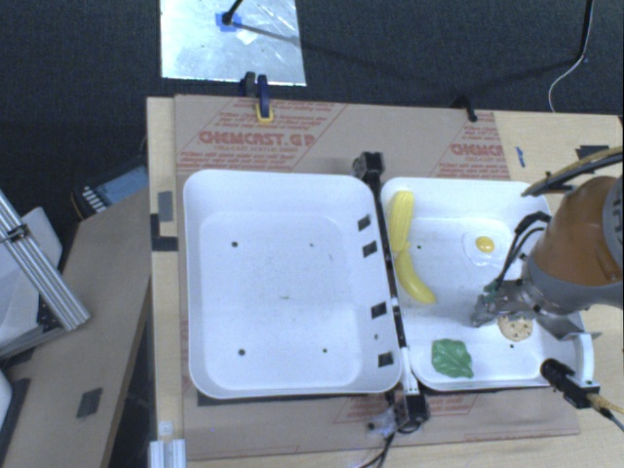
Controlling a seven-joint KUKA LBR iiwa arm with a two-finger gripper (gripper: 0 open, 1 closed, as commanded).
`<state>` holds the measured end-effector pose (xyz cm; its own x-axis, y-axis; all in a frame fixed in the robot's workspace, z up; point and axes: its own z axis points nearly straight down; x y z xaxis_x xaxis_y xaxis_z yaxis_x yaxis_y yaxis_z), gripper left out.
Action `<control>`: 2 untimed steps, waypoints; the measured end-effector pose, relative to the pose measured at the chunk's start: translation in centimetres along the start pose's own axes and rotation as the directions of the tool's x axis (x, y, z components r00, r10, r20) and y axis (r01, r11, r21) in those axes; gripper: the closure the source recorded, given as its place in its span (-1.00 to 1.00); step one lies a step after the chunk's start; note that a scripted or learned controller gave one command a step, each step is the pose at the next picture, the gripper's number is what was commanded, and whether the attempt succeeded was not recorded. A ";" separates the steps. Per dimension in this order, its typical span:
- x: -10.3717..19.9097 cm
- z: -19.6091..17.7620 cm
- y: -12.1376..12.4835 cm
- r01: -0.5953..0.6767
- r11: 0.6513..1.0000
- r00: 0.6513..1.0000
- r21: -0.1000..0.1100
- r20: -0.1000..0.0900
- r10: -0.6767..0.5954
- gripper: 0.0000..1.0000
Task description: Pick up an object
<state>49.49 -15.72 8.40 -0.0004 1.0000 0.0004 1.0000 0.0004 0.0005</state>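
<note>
On the left of the bench, a shallow white left bin [283, 281] is seen with only small dark specks on its floor. Past the dividing rims, the right bin [439, 198] holds the candidates for picking: a yellow banana [408, 247] is laid lengthwise along its left wall, a green leafy piece [452, 358] rests near its front edge, and a fried-egg toy [485, 246] lies further back. Further right, the gripper [499, 305] is lowered into the bin, just beside a small round cookie-like piece [515, 328]. Whether anything is held, or how the gripper is set, cannot be told, since the wrist hides that part. The step in hand is judged to be the descent for a grasp, with the cookie as the likely target. A closure squarely over that piece would be called for next, then a straight lift. The bin's front-right rim and the cables [526, 237] near the wrist could hamper the approach.
</note>
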 end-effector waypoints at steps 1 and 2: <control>-0.2 -1.1 0.2 -0.001 1.000 1.000 -0.004 0.001 0.001 1.00; -0.2 -2.1 0.3 -0.001 1.000 1.000 -0.006 0.002 0.001 1.00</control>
<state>49.79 -15.89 10.54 0.0005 1.0000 -0.0019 1.0000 -0.0005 0.0067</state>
